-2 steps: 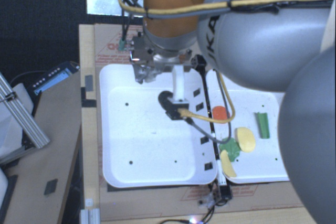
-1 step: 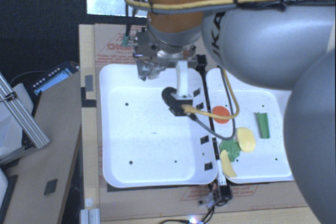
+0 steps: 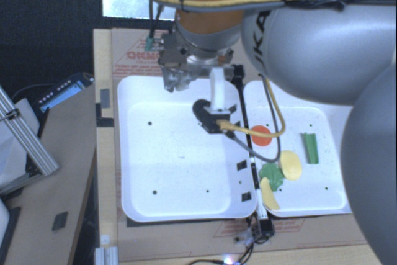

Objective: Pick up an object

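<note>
My gripper (image 3: 177, 79) hangs over the far edge of the left white bin (image 3: 167, 164), under the orange band of the arm. I see nothing held in it. The loose objects lie in the right bin (image 3: 325, 195): an orange-red round piece (image 3: 263, 136), a green block (image 3: 310, 148), a yellow round piece (image 3: 291, 165), a green leafy piece (image 3: 273, 174) and a yellow curved piece (image 3: 268, 196). All of them lie to the right of the gripper and nearer the camera, across the divider between the bins.
The grey arm covers the upper right of the view and part of the right bin's far side. A cardboard sheet (image 3: 133, 56) lies under both bins. A slanted metal rail (image 3: 28, 146) stands off the bench at left.
</note>
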